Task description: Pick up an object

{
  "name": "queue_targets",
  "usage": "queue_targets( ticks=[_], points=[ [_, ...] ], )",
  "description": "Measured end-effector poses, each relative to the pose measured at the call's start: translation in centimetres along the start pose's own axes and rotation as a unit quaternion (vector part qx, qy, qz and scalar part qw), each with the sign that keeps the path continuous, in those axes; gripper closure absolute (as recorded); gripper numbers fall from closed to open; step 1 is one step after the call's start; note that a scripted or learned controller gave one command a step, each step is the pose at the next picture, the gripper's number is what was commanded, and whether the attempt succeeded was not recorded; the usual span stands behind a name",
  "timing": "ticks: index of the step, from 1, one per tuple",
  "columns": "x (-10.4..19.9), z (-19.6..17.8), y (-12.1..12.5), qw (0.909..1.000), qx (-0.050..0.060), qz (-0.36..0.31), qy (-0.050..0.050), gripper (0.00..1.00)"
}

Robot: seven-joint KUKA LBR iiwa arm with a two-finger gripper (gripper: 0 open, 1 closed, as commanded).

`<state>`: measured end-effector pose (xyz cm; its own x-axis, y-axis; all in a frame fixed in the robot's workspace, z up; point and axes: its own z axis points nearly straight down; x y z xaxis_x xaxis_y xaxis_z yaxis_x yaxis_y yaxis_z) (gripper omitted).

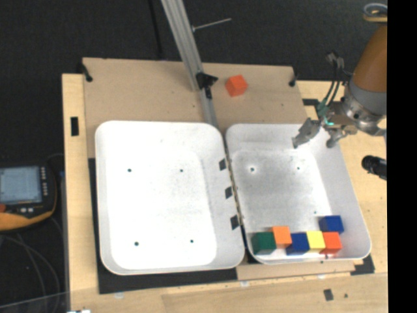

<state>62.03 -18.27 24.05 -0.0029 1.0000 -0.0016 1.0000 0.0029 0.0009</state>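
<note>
From the overhead camera I see my jaws (317, 136) hanging over the far right corner of the right bin (287, 175), spread apart with nothing between them — two pale fingers (303, 135) splayed to either side. My grey wrist and its orange band reach in from the right edge.

The blocks sit well apart from me, bunched along the near wall of that same bin: a green cube (263, 242) at the left end, an orange cube (281, 235) touching it, then a blue cube (298, 242), a yellow cube (315, 240) and a second orange cube (331, 241) in a row, with another blue cube (331, 224) just behind the last one.

The left bin (159, 194) lies beside the right one, their edges meeting. Beyond both bins, on the brown board of the table (260, 100), a lone orange block (236, 85) rests near the foot of a slanted metal rail (184, 34) — outside either bin.
</note>
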Motion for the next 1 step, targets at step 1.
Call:
queue_targets(
  ticks=[1],
  points=[
    [3.09, 12.89, -5.07, 1.0000, 0.004, 0.002, 0.002, 0.00]
  ],
)
